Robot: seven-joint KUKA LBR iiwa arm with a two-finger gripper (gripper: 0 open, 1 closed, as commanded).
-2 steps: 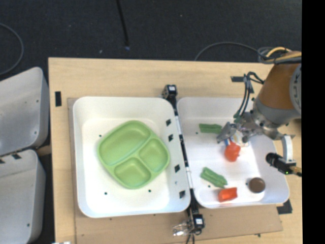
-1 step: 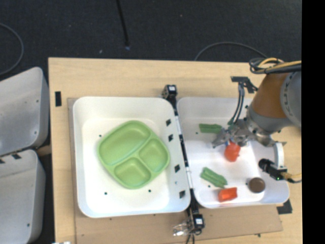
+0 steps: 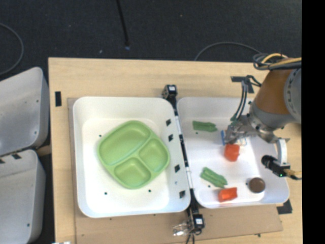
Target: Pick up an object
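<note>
My gripper (image 3: 234, 139) hangs over the middle of the right bin (image 3: 203, 111), directly above a small red object (image 3: 232, 152) that sits just below its tip. A green piece (image 3: 204, 126) lies to the gripper's left near the bin's back. Another green piece (image 3: 213, 176) lies toward the front, with an orange-red block (image 3: 228, 194) beside it. A brown round object (image 3: 256, 185) rests at the front right. The arm hides the finger tips.
A light green divided plate (image 3: 133, 153) lies in the left bin (image 3: 86, 197). The divider between the bins (image 3: 179, 146) runs just left of the green pieces. Cables trail across the dark floor behind the bench.
</note>
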